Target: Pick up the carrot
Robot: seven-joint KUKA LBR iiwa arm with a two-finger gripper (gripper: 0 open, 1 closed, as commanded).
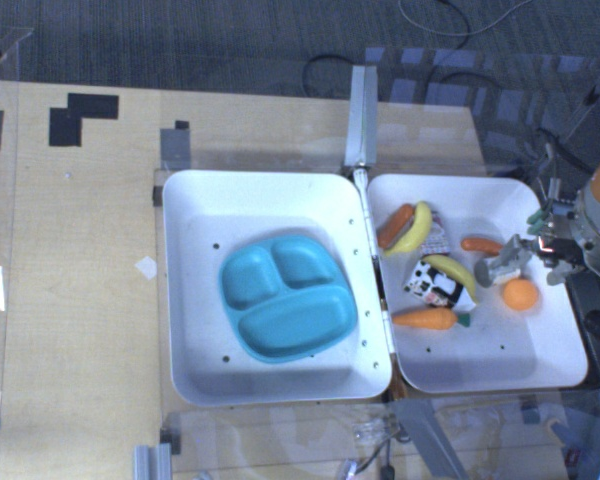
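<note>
While the grey arm point(590, 223) reaches in from the right, its tool point(502, 265) hangs over the right white bin point(555, 368), with its fingers spread slightly apart and nothing between them. The carrot point(424, 319) lies flat on the bin floor toward the near left part of that bin, its thick end pointing left and a bit of green at its right end. It sits well apart from the tool, to the tool's near left. Just beyond the carrot is a black-and-white patterned item point(435, 284) with a banana point(452, 271) lying over it. A second banana point(417, 227) rests at the far left of the bin beside a hot dog point(394, 224). A small orange-red piece point(481, 245) lies just left of the tool, and an orange ball point(520, 295) sits just near of it. In the left bin point(195, 368), a blue divided plate point(287, 297) rests near the middle. Both bins stand on the pale wooden counter point(75, 268).
</note>
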